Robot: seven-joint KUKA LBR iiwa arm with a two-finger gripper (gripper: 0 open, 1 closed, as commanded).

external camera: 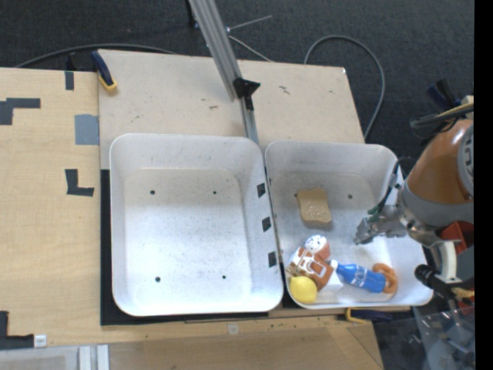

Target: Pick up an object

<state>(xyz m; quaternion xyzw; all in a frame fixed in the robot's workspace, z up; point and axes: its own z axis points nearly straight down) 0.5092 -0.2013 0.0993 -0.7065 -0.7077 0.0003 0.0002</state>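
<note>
The right bin (331, 156) holds a tan sponge-like block (314, 206) near its middle. Along its front lie a red-and-white toy (312, 259), a yellow ball (303, 289), a blue object (360, 277) and an orange ring-shaped piece (387, 277). My gripper (368, 233) hangs at the bin's right side, to the right of the tan block and above the blue object. Nothing shows between its fingers. The grey arm with its orange band (443, 164) comes in from the right edge.
The left bin (185, 149) stands beside the right one, with a metal pole (219, 41) rising behind the join. A yellow-and-blue clamp (104, 72) lies at the bench's back left. Cables run over the dark floor behind.
</note>
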